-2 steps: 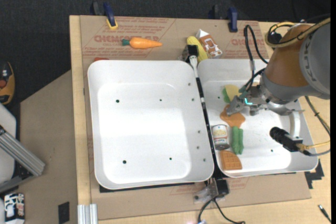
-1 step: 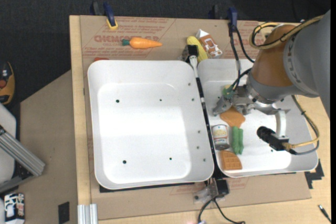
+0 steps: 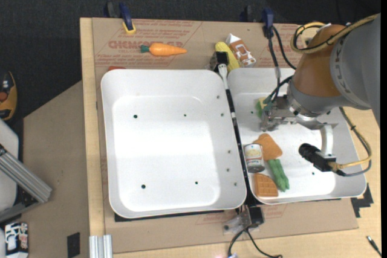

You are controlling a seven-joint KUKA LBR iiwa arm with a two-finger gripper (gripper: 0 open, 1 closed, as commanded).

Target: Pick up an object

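My gripper [image 3: 266,121] is down in the right bin [image 3: 344,187], near its left wall, at the end of the grey arm with the orange band [image 3: 314,72]. A small green object [image 3: 260,107] lies right beside the gripper's upper left, partly hidden by it. In front of the gripper sit an orange wedge [image 3: 271,147], a small can [image 3: 254,158], a long green vegetable [image 3: 279,174] and a tan waffle-like piece [image 3: 265,186]. I cannot make out anything held.
The left bin [image 3: 169,136] stands next to the right one, sharing a black divider. Behind the bins on the cardboard lie a carrot [image 3: 164,50], a banana [image 3: 222,51] and a small carton [image 3: 240,52]. Cables run across the right bin's far side.
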